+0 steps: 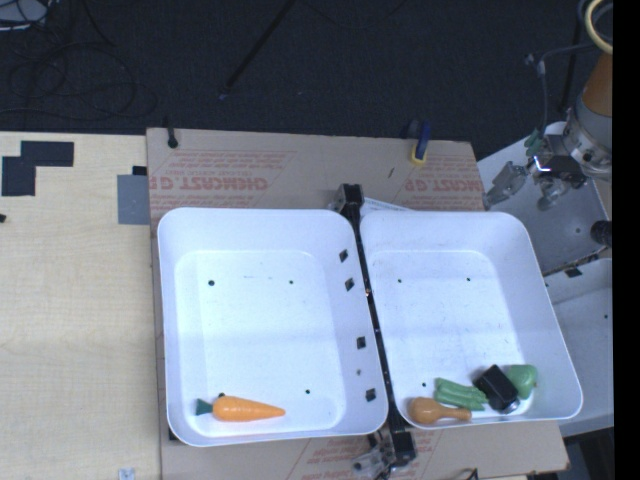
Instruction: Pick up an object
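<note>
Closest to the camera, along the near edge of the bins, lie the toys. A carrot (248, 408) with an orange body and a green top lies flat in the near corner of the left bin (190, 238). In the right bin (520, 238), all crowded in its near corner, are a tan pear-shaped toy (438, 412), a green bean-like toy (460, 394), a black block (497, 387) and a pale green toy (521, 376) just behind the block. These four touch or nearly touch each other. The tool (548, 171) is far from all of them, up past the far right corner of the right bin, above the grey table (580, 238) edge. I cannot tell if it is open or closed, and I see nothing in it. So no toy has been picked up yet. I think the pile in the right bin is the tricky one: the toys sit so close that the tool could grab two, or push one away. They also sit near the bin wall, so the tool could bump the wall. The carrot lies alone, but it is round and could roll or slip out.
</note>
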Tool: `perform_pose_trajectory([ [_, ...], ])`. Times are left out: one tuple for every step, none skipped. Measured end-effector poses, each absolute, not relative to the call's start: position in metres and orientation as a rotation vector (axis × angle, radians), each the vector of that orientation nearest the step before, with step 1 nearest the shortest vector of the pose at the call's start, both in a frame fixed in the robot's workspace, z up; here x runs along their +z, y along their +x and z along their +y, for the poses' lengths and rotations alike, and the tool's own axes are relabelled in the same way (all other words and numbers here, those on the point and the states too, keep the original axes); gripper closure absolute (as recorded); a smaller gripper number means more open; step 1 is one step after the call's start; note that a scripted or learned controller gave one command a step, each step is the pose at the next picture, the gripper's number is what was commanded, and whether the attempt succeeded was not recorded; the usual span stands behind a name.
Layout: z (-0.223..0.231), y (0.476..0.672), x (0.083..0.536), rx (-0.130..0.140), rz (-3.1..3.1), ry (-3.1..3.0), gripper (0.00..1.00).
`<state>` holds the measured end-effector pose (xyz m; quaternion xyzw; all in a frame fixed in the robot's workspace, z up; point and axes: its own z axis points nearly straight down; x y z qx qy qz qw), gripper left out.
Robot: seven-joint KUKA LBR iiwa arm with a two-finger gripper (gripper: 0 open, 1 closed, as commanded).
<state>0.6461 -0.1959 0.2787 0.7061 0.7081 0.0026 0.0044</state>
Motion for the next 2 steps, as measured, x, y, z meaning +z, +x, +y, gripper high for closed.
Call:
perform_pose_trajectory([
  [-0.196, 0.644, 0.281, -0.003, 2.227, 2.217, 1.00],
  [-0.213, 0.635, 0.321, 0.001, 2.220, 2.219, 1.00],
])
